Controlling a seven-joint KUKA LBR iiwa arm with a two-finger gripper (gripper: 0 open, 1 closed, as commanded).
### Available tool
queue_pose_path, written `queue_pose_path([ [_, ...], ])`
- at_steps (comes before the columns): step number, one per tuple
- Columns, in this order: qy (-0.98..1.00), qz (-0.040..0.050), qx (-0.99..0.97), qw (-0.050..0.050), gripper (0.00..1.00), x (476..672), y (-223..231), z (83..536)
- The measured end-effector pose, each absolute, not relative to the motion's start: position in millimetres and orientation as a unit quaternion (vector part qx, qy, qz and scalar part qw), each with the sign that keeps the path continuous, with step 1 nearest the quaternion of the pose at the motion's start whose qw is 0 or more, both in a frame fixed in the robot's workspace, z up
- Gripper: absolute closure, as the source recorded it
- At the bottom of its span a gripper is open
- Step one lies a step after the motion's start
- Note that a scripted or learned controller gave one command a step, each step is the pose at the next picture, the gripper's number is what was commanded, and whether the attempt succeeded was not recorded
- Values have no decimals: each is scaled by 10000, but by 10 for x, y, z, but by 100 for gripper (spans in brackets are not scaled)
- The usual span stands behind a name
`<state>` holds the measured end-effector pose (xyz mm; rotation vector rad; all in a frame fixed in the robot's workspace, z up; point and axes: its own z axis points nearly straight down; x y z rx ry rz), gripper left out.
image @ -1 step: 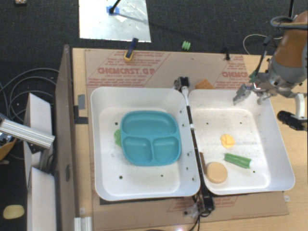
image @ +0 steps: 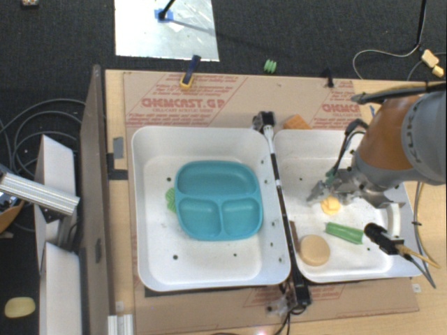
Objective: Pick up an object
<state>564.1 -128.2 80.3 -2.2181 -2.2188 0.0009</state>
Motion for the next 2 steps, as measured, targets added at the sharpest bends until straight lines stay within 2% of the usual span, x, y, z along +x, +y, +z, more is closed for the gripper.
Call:
queue_pose_path([
  [1, -7075, -13, -7067, -16, 100, 5681, -1306, 953],
  [2, -7114, -38, -7028, -13, 100, 5179, -420, 2175],
])
